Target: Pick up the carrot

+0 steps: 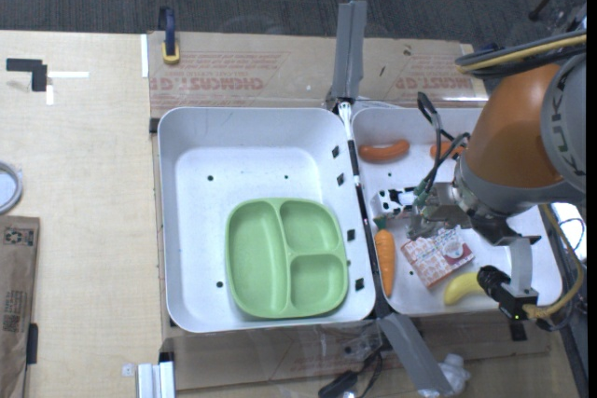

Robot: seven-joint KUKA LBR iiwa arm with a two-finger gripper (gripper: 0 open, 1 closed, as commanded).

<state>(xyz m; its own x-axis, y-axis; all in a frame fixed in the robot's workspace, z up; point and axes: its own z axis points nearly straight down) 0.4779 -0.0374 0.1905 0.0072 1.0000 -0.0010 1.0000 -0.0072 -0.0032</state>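
On the light wooden table (84,135), two shallow white plastic bins are set side by side. The left white bin (187,163) is seen to hold a pale green plastic plate with three compartments (287,256), laid flat in the bin's lower middle part; nothing is seen inside the compartments.

Just past the dividing rims, in the right white bin (410,298), an orange carrot with a small green top (384,256) is laid against the bin's left wall, lengthwise along that wall, with its green end toward the far side and its tip toward the near side. Toward the far wall of the same bin, a reddish-orange sausage-shaped toy (384,150) is laid on its side. A small black-and-white spotted object (395,199) is seen near the bin's middle, just beside the arm's wrist. A flat red-and-white patterned packet (436,256) is laid to the right of the carrot, apart from it, and a yellow banana-shaped toy (463,289) is placed at the packet's lower right, close to the near rim.

The claw (431,217) is held over the middle of the right bin, above the packet's upper edge and near the carrot without touching it. Whether it is apart or together cannot be told, since it is hidden under the grey and orange arm (522,144).
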